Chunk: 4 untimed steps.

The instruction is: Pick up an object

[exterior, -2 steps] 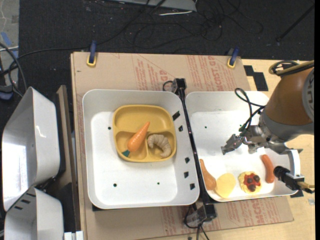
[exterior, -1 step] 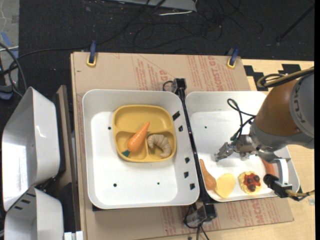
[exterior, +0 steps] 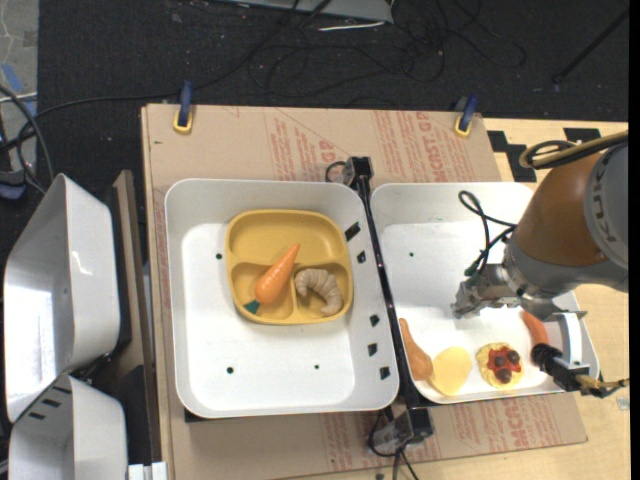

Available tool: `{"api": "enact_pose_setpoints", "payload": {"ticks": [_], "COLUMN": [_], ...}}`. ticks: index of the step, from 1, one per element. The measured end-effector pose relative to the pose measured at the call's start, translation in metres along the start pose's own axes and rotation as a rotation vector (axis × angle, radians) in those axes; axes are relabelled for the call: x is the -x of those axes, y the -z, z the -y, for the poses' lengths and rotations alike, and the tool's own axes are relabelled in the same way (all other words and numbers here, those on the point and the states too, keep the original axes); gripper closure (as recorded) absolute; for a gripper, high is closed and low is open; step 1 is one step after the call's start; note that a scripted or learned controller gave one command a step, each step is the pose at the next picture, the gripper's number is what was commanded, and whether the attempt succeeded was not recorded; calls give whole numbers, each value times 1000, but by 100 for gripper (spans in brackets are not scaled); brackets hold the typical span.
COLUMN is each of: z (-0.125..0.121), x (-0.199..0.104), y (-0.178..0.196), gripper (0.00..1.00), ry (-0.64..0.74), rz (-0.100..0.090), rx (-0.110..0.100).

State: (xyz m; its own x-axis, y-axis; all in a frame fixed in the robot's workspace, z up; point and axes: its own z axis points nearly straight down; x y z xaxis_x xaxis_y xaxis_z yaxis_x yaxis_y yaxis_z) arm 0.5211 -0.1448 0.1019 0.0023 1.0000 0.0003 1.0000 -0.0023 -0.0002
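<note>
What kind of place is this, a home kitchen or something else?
Most likely a robotics lab, not a kitchen. A grey robot arm reaches over two white bins on a board held by clamps; toy food sits in a yellow plate, and loose cables cross the floor.

You're seeing the arm (exterior: 575, 223) running off the right edge, so its upper links are getting cut off. The wrist is covering the gripper (exterior: 484, 298); you can't tell whether it's gripping anything. The orange piece (exterior: 536, 328) beside the wrist is showing only partly, the rest sitting under the arm. The right bin (exterior: 430, 218) is losing its far right wall behind the arm. The white tubs (exterior: 60, 278) at the left are getting clipped by the frame edge.
</note>
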Motion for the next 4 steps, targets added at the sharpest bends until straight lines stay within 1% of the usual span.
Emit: {"api": "enact_pose_setpoints", "payload": {"ticks": [2, 3, 4], "z": [-13, -11, -12], "x": [-12, -12, -12], "y": [92, 135, 163], "gripper": [100, 100, 100], "ry": [6, 6, 6], "rz": [1, 2, 2], "rx": [4, 5, 3]}}
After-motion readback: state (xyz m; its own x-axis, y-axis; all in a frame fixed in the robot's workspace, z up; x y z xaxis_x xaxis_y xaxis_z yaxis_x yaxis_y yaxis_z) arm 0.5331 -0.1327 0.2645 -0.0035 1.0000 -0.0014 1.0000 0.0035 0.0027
